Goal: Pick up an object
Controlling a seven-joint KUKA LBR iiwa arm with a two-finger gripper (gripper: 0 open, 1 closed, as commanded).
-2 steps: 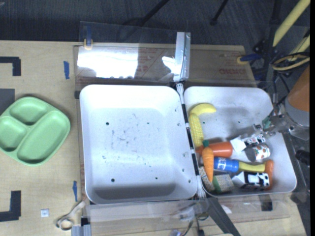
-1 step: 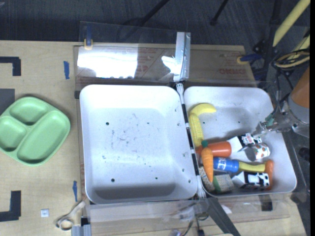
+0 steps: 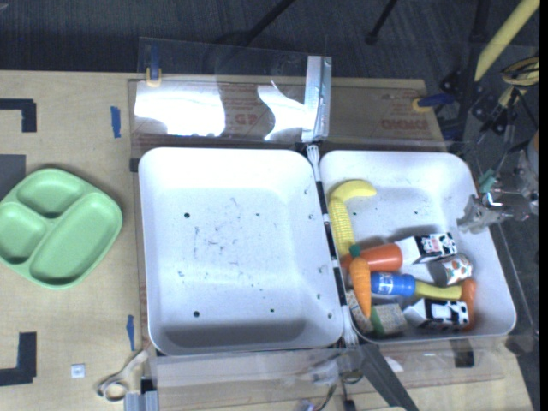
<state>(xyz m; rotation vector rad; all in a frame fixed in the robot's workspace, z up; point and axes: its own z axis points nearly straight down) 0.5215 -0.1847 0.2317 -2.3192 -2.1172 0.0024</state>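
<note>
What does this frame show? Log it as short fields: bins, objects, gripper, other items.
left bin: white, shallow, bare floor with small dark holes
right bin: white, toys heaped in its near-left part
objects: banana, corn cob, carrot, blue bottle, cow-patterned toys
gripper: over the right bin's far-right rim, apart from the toys, finger state unclear
other items: green divided plate on the bench left of the bins
</note>
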